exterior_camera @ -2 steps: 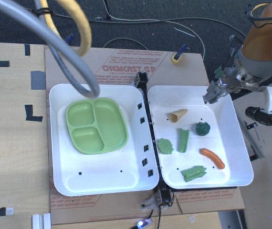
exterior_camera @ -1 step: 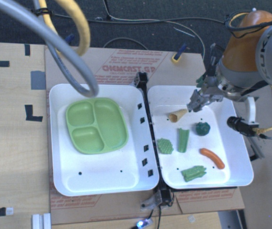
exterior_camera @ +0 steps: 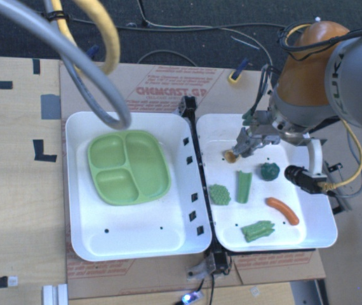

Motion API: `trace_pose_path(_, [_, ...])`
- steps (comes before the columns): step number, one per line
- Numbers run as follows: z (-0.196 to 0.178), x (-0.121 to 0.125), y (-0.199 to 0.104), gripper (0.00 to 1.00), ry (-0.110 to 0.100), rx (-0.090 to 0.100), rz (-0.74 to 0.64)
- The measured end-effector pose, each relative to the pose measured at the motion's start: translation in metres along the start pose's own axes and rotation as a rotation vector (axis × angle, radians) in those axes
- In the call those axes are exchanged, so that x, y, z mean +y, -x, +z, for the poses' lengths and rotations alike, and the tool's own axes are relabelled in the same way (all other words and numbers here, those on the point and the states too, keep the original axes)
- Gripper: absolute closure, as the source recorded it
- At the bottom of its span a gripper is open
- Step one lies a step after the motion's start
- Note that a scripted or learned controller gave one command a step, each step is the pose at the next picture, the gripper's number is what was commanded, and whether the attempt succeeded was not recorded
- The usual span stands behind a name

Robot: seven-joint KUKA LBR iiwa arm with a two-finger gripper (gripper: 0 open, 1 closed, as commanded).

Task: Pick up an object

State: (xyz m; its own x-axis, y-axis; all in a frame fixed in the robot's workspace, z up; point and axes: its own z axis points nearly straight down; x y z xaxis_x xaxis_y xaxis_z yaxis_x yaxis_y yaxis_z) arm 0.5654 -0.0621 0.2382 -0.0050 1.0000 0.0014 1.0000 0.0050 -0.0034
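My gripper [exterior_camera: 249,142] hangs over the upper middle of the right bin [exterior_camera: 317,234], under the arm's orange band. A small brown object [exterior_camera: 230,156] lies just left of and below it. Below sit a green stick [exterior_camera: 243,187], a round green leafy piece [exterior_camera: 219,194], a dark green broccoli-like piece [exterior_camera: 269,171], an orange sausage [exterior_camera: 283,210] and a green bumpy vegetable [exterior_camera: 258,230]. I see nothing between the fingers.
The left bin [exterior_camera: 82,234] holds a green divided plate [exterior_camera: 129,168]. A grey hose [exterior_camera: 73,49] and a yellow hose [exterior_camera: 98,18] cross above that bin. A black clip strip [exterior_camera: 197,170] runs between the bins. Cables lie behind the bench.
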Motion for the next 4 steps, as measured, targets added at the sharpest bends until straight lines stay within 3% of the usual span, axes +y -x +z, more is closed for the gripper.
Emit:
trace_pose_path(3, [-0.007,-0.050,-0.156,1.00,0.000,0.000,-0.003])
trace_pose_path(4, [-0.007,-0.050,-0.153,0.00,0.000,-0.002,0.002])
